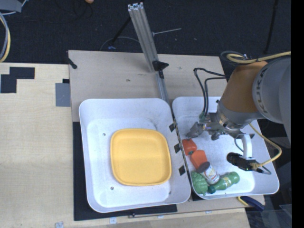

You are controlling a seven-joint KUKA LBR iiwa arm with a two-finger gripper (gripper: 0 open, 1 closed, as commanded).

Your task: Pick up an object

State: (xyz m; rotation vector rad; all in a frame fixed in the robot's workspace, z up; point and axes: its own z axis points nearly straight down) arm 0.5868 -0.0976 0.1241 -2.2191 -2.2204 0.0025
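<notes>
Room is scarce in the right bin point(259, 179) and plentiful in the left bin point(95, 122). The two white bins sit side by side on the counter point(109, 75), their inner rims touching along a line marked by three small black clips point(176, 147).

The left bin holds one yellow plate point(140, 156), lying flat near the middle, with bare white floor all round it and the widest strip along the far and left sides.

The right bin holds five things, all crowded into its near-left corner against the shared rim. There is one red piece point(189, 146) farthest back, one orange piece point(198, 158) just nearer and touching it, and one small jar point(209, 173) with a dark lid lying tilted in front of that. One green bottle point(226, 180) lies on its side to the right of the jar, and one green lump point(199, 183) sits at the near rim. The far half of this bin's floor is bare.

The tool point(207, 128) hangs over the left-centre of the right bin, just beyond the red piece on its far-right side and clear of the rim. From here I cannot tell whether it is apart or together, and nothing is seen gripped in it.

One aluminium rail point(144, 32) slants over the counter's far edge.
</notes>
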